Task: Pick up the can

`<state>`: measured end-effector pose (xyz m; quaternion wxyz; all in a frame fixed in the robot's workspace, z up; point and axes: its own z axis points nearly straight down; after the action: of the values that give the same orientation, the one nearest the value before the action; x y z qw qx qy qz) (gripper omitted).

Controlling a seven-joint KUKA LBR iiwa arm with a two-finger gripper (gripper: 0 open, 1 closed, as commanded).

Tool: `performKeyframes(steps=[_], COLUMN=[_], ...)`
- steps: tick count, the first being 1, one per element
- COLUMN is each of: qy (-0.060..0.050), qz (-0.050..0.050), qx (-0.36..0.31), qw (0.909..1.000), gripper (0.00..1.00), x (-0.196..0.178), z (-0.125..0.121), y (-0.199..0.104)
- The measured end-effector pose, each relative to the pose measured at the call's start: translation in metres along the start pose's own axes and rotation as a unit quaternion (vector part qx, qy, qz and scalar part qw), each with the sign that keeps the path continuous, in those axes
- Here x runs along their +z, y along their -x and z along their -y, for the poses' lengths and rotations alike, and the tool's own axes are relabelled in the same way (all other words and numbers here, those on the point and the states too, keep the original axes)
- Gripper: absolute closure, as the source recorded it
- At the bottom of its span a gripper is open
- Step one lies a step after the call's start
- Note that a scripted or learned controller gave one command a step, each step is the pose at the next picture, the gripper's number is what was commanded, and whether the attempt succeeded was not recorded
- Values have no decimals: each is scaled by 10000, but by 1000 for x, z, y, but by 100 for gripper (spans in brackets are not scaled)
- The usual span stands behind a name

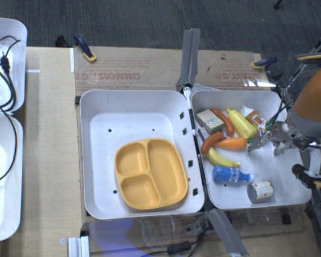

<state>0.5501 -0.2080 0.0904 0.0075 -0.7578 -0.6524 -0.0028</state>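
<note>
While my arm (310,103) reaches in from the right, my tool (259,141) hangs over the right bin (289,189), low above its floor near the right wall. I cannot tell whether it stands wide or narrow, since the metal parts blur together against the white floor, and I see nothing gripped in it. The can (260,191) lies on its side near the front right corner of that bin, a short grey cylinder with a pale label and a touch of red, well apart from my tool and toward the front edge. Just to its left lies a blue bottle (231,175), also on its side, near the can but not touching it. Behind the bottle a yellow banana (222,159) curves across the floor, and behind that an orange carrot (230,143) lies next to a reddish sausage (211,139). Toward the back of the bin sit a small patterned box (210,120), a second sausage (226,121) and a yellow mustard bottle (242,123), crowded close together, with the mustard bottle's end nearest my tool. The left bin (96,143) holds a yellow divided plate (150,173) with three compartments, set toward its front. Both bins rest side by side on the tabletop (48,143), with a brown cardboard sheet (134,68) behind them.
</note>
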Motion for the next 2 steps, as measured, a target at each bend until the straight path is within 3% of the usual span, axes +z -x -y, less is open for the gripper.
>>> performKeyframes(steps=[2], qy=[37], qz=[3], qx=[615], qw=[9981], gripper=[0], x=[-2], z=[9], y=[-1])
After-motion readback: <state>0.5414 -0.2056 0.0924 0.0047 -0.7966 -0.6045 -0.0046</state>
